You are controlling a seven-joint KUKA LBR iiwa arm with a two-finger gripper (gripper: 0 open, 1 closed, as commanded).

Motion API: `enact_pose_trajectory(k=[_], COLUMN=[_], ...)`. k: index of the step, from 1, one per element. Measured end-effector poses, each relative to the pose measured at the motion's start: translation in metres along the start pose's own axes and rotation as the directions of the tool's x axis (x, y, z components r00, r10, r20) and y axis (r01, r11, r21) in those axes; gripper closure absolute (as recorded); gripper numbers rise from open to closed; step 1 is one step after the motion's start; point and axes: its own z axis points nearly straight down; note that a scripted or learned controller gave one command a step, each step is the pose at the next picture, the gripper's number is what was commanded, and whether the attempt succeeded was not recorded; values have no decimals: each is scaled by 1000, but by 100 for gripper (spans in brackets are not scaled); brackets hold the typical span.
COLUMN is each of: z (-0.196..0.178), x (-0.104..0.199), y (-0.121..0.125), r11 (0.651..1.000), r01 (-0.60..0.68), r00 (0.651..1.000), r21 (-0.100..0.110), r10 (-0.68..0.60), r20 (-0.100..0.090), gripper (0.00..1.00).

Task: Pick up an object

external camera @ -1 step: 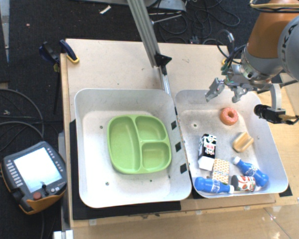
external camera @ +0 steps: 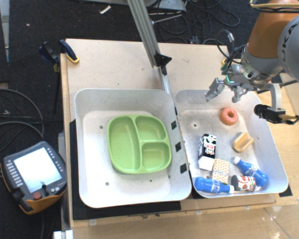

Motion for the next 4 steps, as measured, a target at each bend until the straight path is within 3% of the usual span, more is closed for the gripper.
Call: enact_pose_trajectory(k=[2,3,4], z=[118,103,45], x=[0,0,8], y=[2,4,12], r11=[1000,1000,1000], r01=[-3,-2,1], r00=[1000,1000,1000], r21=[5,-3,-9], r10=[3,2,-1], r20=[0,1,1], gripper=[0,100,100])
